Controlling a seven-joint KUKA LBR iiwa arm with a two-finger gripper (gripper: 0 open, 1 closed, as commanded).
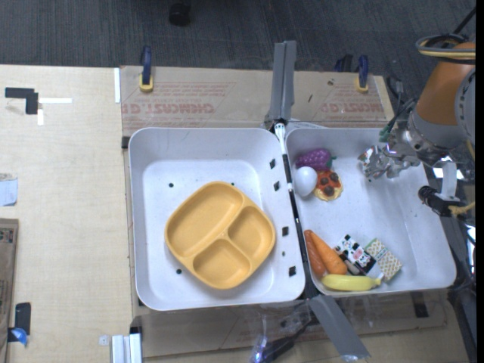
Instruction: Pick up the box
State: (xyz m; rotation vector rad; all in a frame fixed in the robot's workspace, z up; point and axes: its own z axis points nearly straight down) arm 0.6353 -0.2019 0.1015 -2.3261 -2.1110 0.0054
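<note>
Pincer (376, 162): hovering over right bin's (423, 240) far side; you cannot tell its opening from here.
Box (383, 259): well nearer the camera than pincer, wedged among banana (350, 282) and neighbours; crowding complicates your approach.

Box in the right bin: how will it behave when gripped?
The box looks like small printed cardboard, so probably light and crushable. It lies tilted against the banana, so it may shift or pivot when nudged. Flat sides should resist rolling.

Bins (151, 225) smooth white plastic, slightly glossy. Divided plate (219, 237) matt yellow plastic. Bench (60, 203) pale wood laminate. Gripper (378, 163) shiny metal. Box (387, 263) patterned printed card.
</note>
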